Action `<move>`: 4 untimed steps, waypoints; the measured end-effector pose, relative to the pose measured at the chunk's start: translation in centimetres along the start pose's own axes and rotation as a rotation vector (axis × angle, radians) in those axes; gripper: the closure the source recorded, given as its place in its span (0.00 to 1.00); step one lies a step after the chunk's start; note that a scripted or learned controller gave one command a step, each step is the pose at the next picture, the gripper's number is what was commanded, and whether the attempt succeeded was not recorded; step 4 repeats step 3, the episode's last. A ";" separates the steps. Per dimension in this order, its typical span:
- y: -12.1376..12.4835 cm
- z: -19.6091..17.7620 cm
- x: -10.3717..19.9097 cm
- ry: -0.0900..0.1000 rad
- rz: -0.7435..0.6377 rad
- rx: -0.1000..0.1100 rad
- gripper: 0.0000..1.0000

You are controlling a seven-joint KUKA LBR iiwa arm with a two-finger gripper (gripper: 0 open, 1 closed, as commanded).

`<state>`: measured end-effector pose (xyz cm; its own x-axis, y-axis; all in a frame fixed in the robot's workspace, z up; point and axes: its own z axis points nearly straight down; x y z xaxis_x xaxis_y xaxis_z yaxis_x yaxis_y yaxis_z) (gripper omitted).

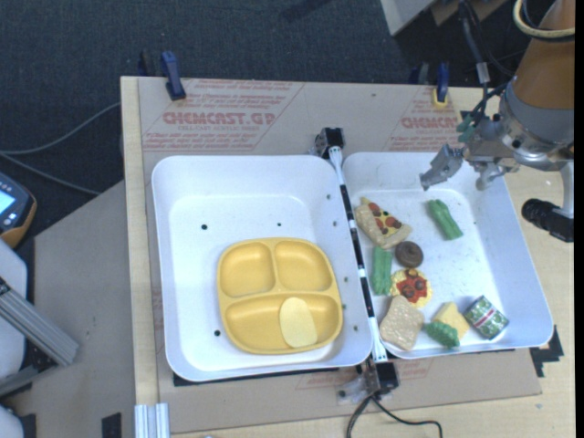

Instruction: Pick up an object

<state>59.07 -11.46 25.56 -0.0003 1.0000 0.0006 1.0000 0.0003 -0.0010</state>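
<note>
Green toy vegetables [445,218]: 3 pieces

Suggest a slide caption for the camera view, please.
Open gripper above right bin of toy food; yellow tray in left bin.

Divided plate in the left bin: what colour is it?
Yellow. The divided plate shows best in the camera view, with a paler yellow disc in its big front compartment.

The claw [463,173] hangs open above the right bin [520,272], holding nothing.
</note>
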 end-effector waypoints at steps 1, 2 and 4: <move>-3.6 17.8 -0.6 0.001 0.003 0.006 0.00; -3.3 16.1 -0.6 -0.001 0.002 -0.003 1.00; 1.6 6.5 8.7 0.000 -0.009 -0.013 1.00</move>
